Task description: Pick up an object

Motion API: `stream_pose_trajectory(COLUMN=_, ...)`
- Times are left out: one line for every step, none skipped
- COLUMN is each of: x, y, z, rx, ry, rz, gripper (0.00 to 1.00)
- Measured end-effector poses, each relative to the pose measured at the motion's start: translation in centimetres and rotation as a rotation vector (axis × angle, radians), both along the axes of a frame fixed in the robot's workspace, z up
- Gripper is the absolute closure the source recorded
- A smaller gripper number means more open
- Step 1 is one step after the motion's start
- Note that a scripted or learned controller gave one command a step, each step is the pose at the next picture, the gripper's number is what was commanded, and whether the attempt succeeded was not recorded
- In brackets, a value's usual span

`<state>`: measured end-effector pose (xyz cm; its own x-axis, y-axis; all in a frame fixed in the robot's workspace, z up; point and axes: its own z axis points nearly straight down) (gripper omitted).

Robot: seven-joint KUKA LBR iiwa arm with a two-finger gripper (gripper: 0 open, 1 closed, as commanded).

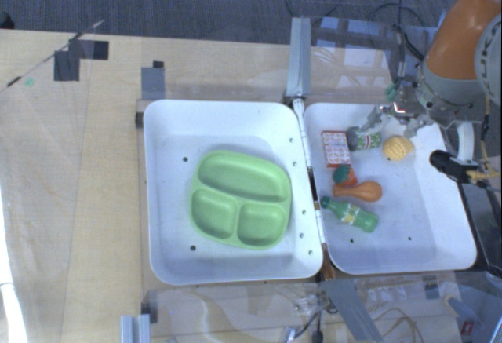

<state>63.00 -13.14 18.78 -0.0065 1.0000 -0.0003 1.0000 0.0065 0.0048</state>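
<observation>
Grey two-finger tool (375, 128) at upper right, grip state impossible to tell, just beside yellow knobbly corn-like toy (398, 148), green compartmented plastic tray (241, 198) in left white bin (165, 176)

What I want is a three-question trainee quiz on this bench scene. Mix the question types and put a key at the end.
1. True or false: the green divided tray lies in the left bin.
2. Which item lies nearest the front edge of the right bin? A) the yellow item B) the green bottle C) the red-and-white box
3. Fill in: the pincer hovers over the far part of the ___ bin.

Key: 1 true; 2 B; 3 right.
</observation>
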Motion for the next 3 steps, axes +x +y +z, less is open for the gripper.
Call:
stream_pose_trajectory(x=2.9, y=-2.8, z=-10.1, rx=-0.002, ry=-0.003, rz=0.082, gripper=0.0)
stream_pose_trajectory(x=3.1, y=-2.6, z=-8.9, rx=-0.004, ry=-0.009, rz=0.087, gripper=1.0)
stream_pose_trajectory(x=4.1, y=0.7, z=2.0, rx=-0.004, ry=-0.005, rz=0.282, gripper=1.0)
